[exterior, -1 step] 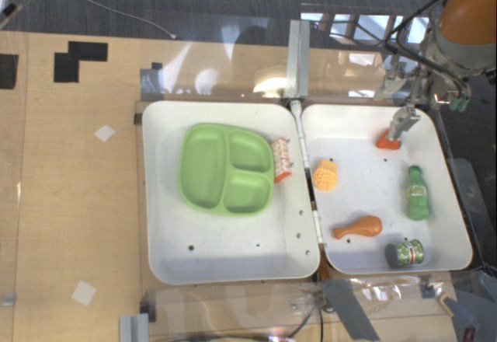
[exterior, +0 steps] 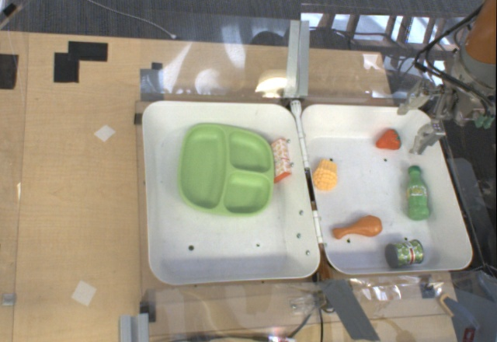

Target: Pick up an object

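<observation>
- On the wooden bench [exterior: 70, 200] stand two shallow white bins, side by side and touching along a central divider: the left bin [exterior: 167, 255] and the right bin [exterior: 353, 193].
- One green divided plate [exterior: 227, 169] with three compartments lies in the left bin, toward its upper middle; it is the biggest loose item.
- One grey arm [exterior: 475, 61] with an orange band reaches in from the right, above the upper right corner of the right bin.
- One gripper [exterior: 429, 127] hangs over the right bin's upper right corner, just right of the red piece; whether its fingers are apart or together I cannot tell, and nothing shows between them.
- One green bottle [exterior: 417, 193] lies near the right bin's right wall, long axis nearly vertical in the view, cap toward the far edge.
- One toy drumstick [exterior: 359, 228], orange-brown, lies in the lower middle of the right bin, long axis nearly horizontal, thick end to the right, thin end pointing left.
- One small can [exterior: 405, 253], green and grey, lies on its side in the lower right corner of the right bin, long axis roughly left to right.
- One small wrapped packet [exterior: 280, 158], white and red, lies in the left bin touching the plate's right edge, long axis vertical.
- One yellow toy corn piece [exterior: 324, 175] sits at the right bin's left wall.
- One small red piece [exterior: 388, 139] sits in the upper right of the right bin.
</observation>
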`<state>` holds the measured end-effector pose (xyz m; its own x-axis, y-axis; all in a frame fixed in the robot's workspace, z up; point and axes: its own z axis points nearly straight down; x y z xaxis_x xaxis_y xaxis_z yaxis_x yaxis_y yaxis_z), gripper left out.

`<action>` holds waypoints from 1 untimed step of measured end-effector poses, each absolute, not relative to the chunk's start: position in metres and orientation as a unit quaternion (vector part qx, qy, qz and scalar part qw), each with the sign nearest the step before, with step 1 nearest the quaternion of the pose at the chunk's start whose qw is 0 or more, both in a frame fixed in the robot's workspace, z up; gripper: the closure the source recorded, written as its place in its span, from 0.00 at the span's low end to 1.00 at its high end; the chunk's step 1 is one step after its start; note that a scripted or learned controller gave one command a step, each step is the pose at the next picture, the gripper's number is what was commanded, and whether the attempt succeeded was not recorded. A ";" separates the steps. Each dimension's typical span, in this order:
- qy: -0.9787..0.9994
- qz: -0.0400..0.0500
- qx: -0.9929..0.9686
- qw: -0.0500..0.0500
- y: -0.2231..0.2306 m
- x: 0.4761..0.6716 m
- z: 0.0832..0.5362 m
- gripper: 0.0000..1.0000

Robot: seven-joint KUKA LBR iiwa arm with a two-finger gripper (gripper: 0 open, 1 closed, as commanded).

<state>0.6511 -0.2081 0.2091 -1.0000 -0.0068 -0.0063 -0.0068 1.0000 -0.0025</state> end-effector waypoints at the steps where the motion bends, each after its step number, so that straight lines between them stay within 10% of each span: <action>1: 0.995 -0.002 -0.098 0.007 -0.205 0.659 0.090 0.00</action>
<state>0.6588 -0.2049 0.0904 -0.9807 -0.1953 -0.0130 -0.1952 0.9807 -0.0048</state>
